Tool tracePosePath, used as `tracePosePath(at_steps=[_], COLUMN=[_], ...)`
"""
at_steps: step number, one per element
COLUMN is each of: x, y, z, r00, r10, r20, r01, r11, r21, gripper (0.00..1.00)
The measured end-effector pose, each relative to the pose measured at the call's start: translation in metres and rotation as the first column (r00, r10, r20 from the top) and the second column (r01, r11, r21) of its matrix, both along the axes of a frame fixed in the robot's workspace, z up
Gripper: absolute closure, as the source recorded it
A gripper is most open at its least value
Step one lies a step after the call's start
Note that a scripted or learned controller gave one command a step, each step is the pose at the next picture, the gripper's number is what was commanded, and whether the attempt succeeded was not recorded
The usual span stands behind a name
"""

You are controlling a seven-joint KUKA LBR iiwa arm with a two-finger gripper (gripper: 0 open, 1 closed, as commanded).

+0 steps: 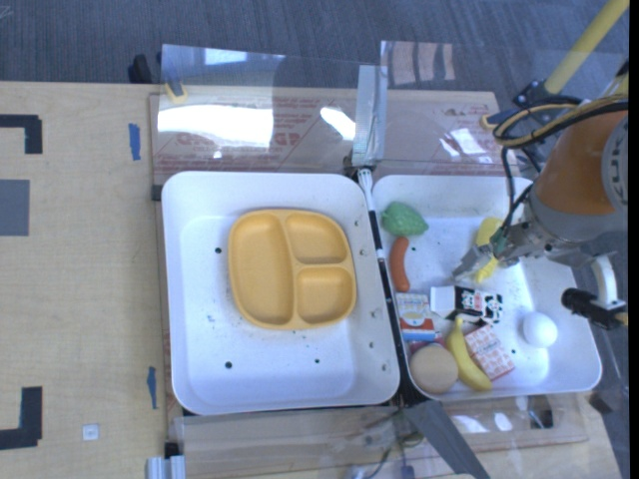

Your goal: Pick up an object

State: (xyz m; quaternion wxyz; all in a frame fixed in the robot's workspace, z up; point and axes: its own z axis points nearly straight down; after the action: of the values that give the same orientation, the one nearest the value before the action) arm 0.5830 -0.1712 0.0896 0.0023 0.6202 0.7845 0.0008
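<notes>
Now we see two shallow white bins side by side on the wooden bench. The left bin holds a yellow divided plastic plate at its middle. The right bin holds the clutter: a toy carrot with an orange root and green top at the upper left, a small red-and-white carton below it, a round tan bread roll at the lower left, a yellow toy banana touching a red-checked white packet, a black-and-white cow-patterned block, and a white egg to the right.

The grey arm with its orange band reaches in from the right edge, and the pincer hangs over the middle of the right bin, just above the cow-patterned block in the frame and right of the carrot. A yellow piece sits right by its tip; we cannot tell whether it is gripped, nor how the pincer stands.
</notes>
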Motion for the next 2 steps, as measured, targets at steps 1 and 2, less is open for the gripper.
tracePosePath(at_steps=[1,2], x=[0.0013,0.0009], y=[0.0002,0.0002], z=[0.0111,0.0102], r00=[1.0,1.0], r10=[-0.001,-0.001], r20=[0.005,0.003], r01=[0.001,0.001], r11=[1.0,1.0], r21=[-0.001,-0.001], gripper=[1.0,0.0])
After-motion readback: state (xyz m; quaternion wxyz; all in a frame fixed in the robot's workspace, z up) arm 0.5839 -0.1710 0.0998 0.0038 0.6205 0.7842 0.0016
